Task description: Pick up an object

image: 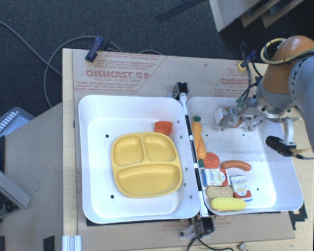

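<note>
Tool (231,119) low in far part of right bin (278,195), nothing seen between fingers; open or closed: cannot tell.

Left bin (91,145): yellow divided tray (146,164) at centre, small orange block (163,127) just beyond tray's far edge. Right bin: carrot (199,140) along left wall, red round piece (211,160) at carrot's near end, sausage (236,165) right of that, two small packets (226,179) nearer, then bread slice (219,192), corn cob (227,204) against near wall. All apart from tool.
</note>
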`<state>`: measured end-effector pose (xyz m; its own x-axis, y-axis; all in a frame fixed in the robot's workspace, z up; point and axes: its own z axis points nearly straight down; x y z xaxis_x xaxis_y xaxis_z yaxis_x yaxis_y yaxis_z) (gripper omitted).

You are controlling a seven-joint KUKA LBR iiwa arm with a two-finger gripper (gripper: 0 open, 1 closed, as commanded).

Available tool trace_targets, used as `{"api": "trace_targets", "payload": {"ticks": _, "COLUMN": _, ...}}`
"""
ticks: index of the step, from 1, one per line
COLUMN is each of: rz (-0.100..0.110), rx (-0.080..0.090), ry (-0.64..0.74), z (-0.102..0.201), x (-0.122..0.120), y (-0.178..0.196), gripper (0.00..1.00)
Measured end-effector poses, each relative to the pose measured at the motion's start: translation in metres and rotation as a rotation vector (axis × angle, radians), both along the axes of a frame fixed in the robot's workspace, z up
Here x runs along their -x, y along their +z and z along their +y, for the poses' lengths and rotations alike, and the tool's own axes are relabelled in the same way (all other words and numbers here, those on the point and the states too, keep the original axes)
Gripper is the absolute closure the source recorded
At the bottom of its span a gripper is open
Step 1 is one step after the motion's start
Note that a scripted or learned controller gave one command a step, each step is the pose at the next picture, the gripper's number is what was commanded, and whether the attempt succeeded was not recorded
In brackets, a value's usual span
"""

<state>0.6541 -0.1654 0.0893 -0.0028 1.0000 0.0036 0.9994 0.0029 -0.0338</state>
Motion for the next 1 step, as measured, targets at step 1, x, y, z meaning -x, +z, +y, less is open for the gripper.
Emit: {"api": "trace_targets", "payload": {"ticks": 1, "rz": 0.012, "rx": -0.009, "ry": 0.003, "z": -0.0425, "x": -0.0035, "y": -0.0115, "gripper": 0.0}}
